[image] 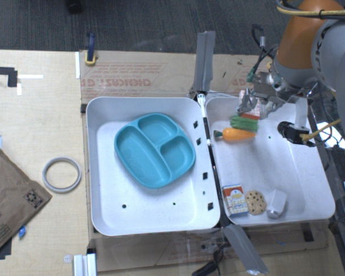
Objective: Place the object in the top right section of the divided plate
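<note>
Two shallow white bins sit side by side on a tan bench, the left bin (100,171) and the right bin (310,171). Nearest the camera, at about five o'clock in the right bin, lie one small carton (234,199), one cookie (255,202) and one grey block (276,203). One tape ring (61,173) rests on the bench at nine o'clock. One blue divided plate (154,149) lies in the left bin, three sections. Farther back, one toy carrot (238,133) lies in the right bin, long axis near level, orange tip toward nine o'clock, green top toward two o'clock. Just above it hovers the gripper (252,106); whether it is apart or together cannot be told.
</note>
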Motion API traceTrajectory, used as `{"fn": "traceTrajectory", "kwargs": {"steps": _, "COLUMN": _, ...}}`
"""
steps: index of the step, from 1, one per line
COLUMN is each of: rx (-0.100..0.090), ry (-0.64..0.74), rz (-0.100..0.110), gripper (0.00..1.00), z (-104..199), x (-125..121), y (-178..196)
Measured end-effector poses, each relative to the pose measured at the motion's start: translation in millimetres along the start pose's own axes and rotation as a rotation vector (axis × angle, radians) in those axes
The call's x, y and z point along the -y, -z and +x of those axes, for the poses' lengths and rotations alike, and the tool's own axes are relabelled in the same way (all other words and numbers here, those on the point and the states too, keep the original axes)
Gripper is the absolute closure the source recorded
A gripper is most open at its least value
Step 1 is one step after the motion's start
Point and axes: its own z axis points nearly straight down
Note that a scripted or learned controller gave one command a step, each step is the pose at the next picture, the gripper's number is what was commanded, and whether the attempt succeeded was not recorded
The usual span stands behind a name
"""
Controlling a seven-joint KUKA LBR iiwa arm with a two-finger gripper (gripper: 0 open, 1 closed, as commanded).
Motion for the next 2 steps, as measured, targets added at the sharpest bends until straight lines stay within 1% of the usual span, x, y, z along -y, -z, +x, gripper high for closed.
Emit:
{"fn": "traceTrajectory", "kwargs": {"steps": 1, "rx": -0.001, "ry": 0.236, "rz": 0.0, "gripper": 1.0, "z": 49, "x": 66, "y": -11}}
{"fn": "traceTrajectory", "kwargs": {"steps": 2, "rx": -0.002, "ry": 0.116, "rz": 0.0, "gripper": 1.0, "z": -7, "x": 125, "y": -11}}
